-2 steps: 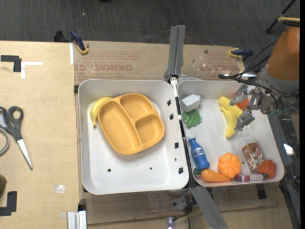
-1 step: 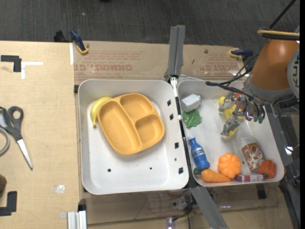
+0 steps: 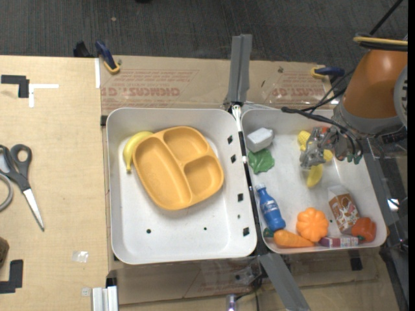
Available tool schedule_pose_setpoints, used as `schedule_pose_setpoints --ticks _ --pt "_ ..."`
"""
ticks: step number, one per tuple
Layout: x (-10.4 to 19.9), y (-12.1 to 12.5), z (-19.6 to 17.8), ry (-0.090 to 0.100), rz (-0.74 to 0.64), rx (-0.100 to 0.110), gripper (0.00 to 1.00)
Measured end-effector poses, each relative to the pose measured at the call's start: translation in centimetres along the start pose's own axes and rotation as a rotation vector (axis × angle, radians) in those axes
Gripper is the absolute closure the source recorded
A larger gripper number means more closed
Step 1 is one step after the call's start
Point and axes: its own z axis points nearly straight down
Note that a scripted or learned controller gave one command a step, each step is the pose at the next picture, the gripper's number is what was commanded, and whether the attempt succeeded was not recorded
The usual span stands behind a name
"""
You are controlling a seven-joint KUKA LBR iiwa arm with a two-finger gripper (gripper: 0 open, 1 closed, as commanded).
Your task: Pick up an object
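Tool (image 3: 315,153) tips blur against yellow toy (image 3: 314,175); grip unclear.

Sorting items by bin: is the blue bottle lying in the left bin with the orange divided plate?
No, the blue bottle lies in the right bin, near its left wall, while the orange divided plate sits in the left bin.

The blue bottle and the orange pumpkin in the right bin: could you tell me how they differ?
The bottle is long, slim and blue with a white cap, lying along the bin's left wall; the pumpkin is round, ribbed and orange, nearer the middle. Both lie in the right bin, near the carrot.
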Motion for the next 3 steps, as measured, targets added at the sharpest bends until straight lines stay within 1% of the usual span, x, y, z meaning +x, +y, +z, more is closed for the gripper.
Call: schedule_pose_setpoints --ticks 1,2,3 --pt "2.2 6.8 -4.0 0.008 0.055 0.0 1.0" --pt "3.4 7.5 1.2 0.01 0.002 0.0 1.0" --pt "1.0 3.2 -9.3 0.006 0.022 0.001 1.0"
